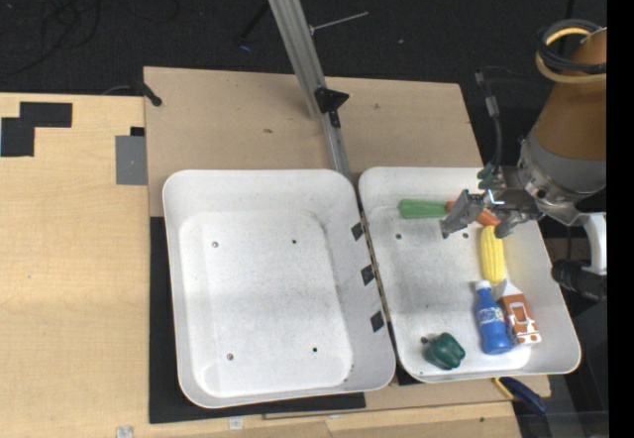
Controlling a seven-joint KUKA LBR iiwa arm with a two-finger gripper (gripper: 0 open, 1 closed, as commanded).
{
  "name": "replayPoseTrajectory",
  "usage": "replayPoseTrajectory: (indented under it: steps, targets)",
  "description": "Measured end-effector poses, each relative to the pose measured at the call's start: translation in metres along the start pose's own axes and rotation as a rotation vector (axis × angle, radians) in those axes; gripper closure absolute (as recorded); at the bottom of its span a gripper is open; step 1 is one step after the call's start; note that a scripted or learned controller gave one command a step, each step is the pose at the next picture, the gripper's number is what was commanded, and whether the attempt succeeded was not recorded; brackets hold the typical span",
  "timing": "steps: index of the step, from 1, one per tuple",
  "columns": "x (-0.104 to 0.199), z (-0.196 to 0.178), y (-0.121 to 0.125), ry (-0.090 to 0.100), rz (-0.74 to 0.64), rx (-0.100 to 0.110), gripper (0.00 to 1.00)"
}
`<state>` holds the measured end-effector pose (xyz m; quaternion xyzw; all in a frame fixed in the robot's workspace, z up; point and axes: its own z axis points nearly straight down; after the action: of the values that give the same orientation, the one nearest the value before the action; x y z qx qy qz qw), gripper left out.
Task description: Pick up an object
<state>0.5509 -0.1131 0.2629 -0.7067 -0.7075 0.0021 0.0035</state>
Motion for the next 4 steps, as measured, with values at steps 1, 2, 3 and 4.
replayPoseTrajectory:
  steps: [1,2,3,4]
  targets:
    - [-0.001,-0.002,0.001,-0.001,0.003,-0.005,0.0]
    - [0.0,0.056,-0.009,0.0,0.002,0.001,0.0]
    - [-0.001,0.12,-0.015,0.0,0.002,0.002,0.0]
    - [-0.001,0.171,-0.014,-0.001,0.003,-0.007,0.0]
